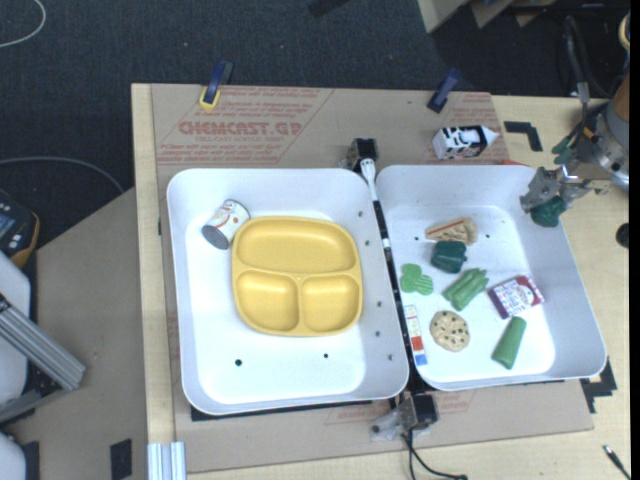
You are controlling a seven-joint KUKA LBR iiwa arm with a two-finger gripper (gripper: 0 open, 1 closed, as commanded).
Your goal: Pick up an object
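Camera view, taken outward from the jaws: poised low over the far right corner of the right bin point(590, 328), at the end of the arm point(610, 138) reaching in from the right. Open or closed, cannot tell; too small and too blurred. Directly beneath them, a dark green lump point(546, 213), touching or nearly so; whether gripped or merely under them, cannot tell either. Probably the chosen object, being the only piece lying apart from the rest and so the easiest to close on without nudging a neighbour. Left of the jaws and somewhat nearer the camera, a maroon packet point(515, 295) lying flat, and beside it a green cylinder point(509, 341). Further left again, a loose cluster: tan wedge point(450, 231), dark green block point(449, 256), ridged green piece point(466, 288), pale green leaf point(416, 280), cookie point(450, 330), some of them touching and so harder to take singly. Beyond the bin's back rim, left of the jaws, a black-and-white carton point(464, 141) on the surface. Well apart to the left, in the left bin point(190, 268), a yellow divided plate point(297, 273) lying flat and a small can point(225, 223) tipped on its side at the plate's corner. Judged as a grasp under way or just being attempted, not yet a proven lift.
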